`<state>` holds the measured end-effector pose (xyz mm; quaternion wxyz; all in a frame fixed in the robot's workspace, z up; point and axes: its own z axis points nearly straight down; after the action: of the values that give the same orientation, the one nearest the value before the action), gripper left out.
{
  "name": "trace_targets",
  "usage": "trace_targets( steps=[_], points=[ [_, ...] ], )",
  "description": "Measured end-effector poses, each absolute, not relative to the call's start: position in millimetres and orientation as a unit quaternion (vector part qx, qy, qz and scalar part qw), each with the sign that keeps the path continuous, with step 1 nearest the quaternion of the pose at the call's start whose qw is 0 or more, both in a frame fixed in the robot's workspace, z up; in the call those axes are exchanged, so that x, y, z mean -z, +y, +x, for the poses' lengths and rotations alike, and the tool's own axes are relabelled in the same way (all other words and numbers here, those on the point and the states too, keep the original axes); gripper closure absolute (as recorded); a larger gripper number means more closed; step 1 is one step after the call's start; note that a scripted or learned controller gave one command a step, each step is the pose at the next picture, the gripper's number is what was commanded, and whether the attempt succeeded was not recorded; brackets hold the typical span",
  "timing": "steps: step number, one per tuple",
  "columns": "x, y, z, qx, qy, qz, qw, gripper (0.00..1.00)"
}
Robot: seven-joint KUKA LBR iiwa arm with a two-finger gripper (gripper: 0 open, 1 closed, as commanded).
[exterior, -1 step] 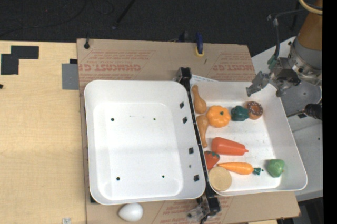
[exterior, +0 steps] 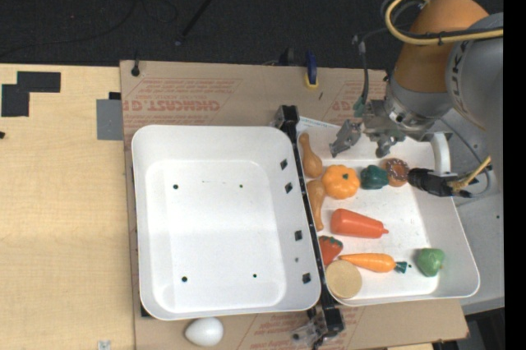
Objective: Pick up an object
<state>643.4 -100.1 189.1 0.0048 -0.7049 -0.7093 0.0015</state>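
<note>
Gripper (exterior: 363, 141) poised over the right bin (exterior: 460, 258), fingers spread and holding nothing.

From above: it hangs at the far end, just beyond the pumpkin (exterior: 340, 181) and green toy (exterior: 374, 177) (likeliest picks). The wrist hides that corner; the brown piece (exterior: 398, 171) is unclear.

My one camera sits fixed above the bench (exterior: 57, 200), looking down at a slant from a middling distance. It takes in both white bins (exterior: 214, 221) side by side, and the arm (exterior: 460, 69) enters from the right.
</note>
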Motion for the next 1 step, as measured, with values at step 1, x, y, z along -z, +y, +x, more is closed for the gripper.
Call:
trace_targets(
  steps=[1],
  points=[
    [-101.3,-100.2,643.7,-0.0007,-0.707,-0.707,0.001,0.0]
  ],
)
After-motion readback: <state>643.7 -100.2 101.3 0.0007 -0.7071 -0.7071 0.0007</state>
